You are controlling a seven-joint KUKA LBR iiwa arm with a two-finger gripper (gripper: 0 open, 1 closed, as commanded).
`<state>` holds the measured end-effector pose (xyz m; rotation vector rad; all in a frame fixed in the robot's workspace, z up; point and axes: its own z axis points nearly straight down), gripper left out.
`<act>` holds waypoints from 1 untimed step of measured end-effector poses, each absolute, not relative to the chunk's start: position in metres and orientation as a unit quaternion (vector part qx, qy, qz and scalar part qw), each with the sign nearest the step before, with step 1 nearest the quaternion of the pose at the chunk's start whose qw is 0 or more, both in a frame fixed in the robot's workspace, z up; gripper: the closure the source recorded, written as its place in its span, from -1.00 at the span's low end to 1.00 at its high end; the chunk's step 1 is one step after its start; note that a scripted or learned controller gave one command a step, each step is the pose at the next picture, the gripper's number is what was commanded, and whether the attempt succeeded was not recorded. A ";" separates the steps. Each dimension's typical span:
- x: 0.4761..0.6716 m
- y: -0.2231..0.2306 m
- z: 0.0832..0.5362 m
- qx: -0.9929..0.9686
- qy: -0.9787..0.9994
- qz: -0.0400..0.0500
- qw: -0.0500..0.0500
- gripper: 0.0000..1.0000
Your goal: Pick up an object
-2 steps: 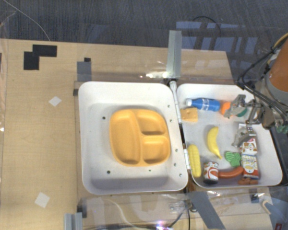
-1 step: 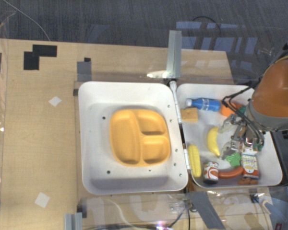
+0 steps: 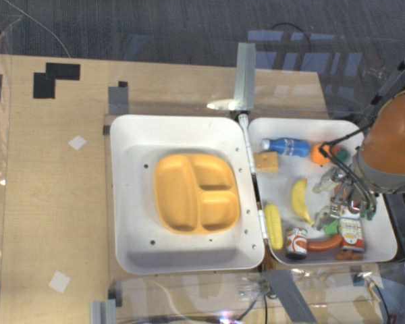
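Note:
The right bin (image 3: 385, 248) holds several items. A blue bottle (image 3: 287, 146) and an orange ball (image 3: 318, 154) lie at the back, with a tan block (image 3: 267, 162) beside them. A banana (image 3: 300, 199) and a corn cob (image 3: 273, 225) lie in the middle and left. At the front are a small can (image 3: 296, 241), a red sausage (image 3: 322, 244), a green piece (image 3: 332, 227) and a small carton (image 3: 351, 232). My gripper (image 3: 327, 200) hangs open over the bin's right half, just right of the banana and above the green piece, with nothing between its fingers.
The left bin (image 3: 131, 181) holds a yellow divided plate (image 3: 196, 193). A metal post (image 3: 246, 76) stands at the back between the bins. The arm's orange band (image 3: 391, 140) and cables (image 3: 341, 155) overhang the right bin's back right corner.

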<state>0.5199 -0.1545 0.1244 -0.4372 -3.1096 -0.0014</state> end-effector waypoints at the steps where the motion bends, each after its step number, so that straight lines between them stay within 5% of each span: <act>1: 0.487 -0.172 0.129 -0.155 -0.988 0.000 0.001 -1.00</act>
